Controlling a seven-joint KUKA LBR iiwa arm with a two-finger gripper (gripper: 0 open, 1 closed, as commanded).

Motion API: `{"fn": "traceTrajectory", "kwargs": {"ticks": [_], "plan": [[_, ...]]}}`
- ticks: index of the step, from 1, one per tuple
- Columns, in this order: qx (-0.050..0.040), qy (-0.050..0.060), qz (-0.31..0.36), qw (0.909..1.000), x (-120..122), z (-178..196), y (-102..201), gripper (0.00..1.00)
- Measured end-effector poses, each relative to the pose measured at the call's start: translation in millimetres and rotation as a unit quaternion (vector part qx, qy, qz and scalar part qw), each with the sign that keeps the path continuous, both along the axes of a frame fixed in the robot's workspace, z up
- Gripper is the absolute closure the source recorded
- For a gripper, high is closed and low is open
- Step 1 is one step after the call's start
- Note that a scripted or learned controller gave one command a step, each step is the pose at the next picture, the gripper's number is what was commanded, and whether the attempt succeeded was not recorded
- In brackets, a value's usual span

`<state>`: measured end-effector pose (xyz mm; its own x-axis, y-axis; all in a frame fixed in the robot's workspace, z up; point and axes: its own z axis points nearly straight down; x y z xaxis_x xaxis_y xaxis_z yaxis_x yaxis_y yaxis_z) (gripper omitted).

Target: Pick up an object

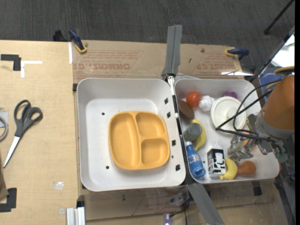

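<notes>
The right bin (212,80) holds several objects. A white bowl (224,112) sits near its middle, with a red ball (193,98) and a purple item (229,95) behind it. A grey can (191,131) leans on a yellow banana (201,135). At the front lie a blue bottle (194,161), a black-and-white box (215,162), a small yellow piece (229,169) and an orange object (247,168). My gripper (240,148) hangs low over the bin's front right, just above the orange object and right of the box. Nothing shows in its grasp.
The left bin (91,125) holds a yellow divided plate (139,139). Scissors (22,122) lie on the bench far left. My arm with its orange band (283,104) covers the right bin's right wall. Cables cross the white bowl.
</notes>
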<state>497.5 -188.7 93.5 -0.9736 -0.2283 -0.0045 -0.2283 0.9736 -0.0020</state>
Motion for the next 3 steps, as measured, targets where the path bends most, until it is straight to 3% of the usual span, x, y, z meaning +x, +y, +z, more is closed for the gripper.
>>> {"fn": "traceTrajectory", "kwargs": {"ticks": [1,2,3], "plan": [[0.0008,0.0,-0.137,0.9906,7.8,211.5,-6.6,1.0],[0.0011,0.001,-0.065,0.9979,62.6,85.5,-32.3,1.0],[0.0008,-0.001,-0.15,0.9886,77.3,14.1,-8.0,1.0]]}}
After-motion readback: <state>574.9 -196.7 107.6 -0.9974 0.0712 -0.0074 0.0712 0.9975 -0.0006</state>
